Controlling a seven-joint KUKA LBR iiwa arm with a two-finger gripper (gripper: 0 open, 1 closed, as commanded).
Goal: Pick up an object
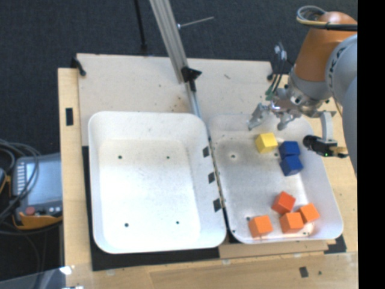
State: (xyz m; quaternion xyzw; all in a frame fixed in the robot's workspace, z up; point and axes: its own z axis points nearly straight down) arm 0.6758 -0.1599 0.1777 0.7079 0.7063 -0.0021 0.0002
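The small yellow cube (pixel 266 142), near the right bin's (pixel 240 179) far edge, sits just below my open, empty gripper (pixel 270 118); I should descend straddling it squarely.

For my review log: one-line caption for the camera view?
Open gripper above the right bin, near a yellow block, with blue and orange blocks nearby.

Grey arm w/ orange band reaches in at right; two-finger gripper (pixel 269 118) hangs, fingers spread, over right shallow white plastic bin (pixel 240 179) far edge. Just below: yellow cube (pixel 266 142), two blue cubes (pixel 290 156) touching. Four orange cubes (pixel 285 214) near bin's front right corner. Left white bin (pixel 150 179) alongside.
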